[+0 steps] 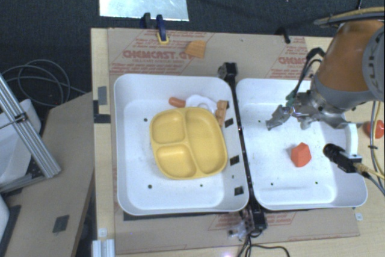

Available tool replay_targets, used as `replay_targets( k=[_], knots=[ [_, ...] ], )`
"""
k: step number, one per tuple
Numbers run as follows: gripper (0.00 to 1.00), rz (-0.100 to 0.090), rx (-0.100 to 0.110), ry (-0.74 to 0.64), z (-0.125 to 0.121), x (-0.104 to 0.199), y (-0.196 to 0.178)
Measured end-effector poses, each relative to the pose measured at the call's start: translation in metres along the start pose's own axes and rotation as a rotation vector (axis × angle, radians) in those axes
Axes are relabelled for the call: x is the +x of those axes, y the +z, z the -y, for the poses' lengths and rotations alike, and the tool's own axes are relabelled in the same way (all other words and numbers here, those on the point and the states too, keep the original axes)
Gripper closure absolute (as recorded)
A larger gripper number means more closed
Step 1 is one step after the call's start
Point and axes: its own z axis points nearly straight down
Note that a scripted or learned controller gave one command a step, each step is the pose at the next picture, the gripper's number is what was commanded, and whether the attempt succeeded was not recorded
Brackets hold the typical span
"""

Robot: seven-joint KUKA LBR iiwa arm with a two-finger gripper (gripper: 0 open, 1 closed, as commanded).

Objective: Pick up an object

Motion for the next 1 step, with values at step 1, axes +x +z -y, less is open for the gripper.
replay_targets(
  k=[1],
  knots=[
    [0.0, 0.002, 0.002, 0.008, 0.0089, -0.0736, 0.029]
  ],
)
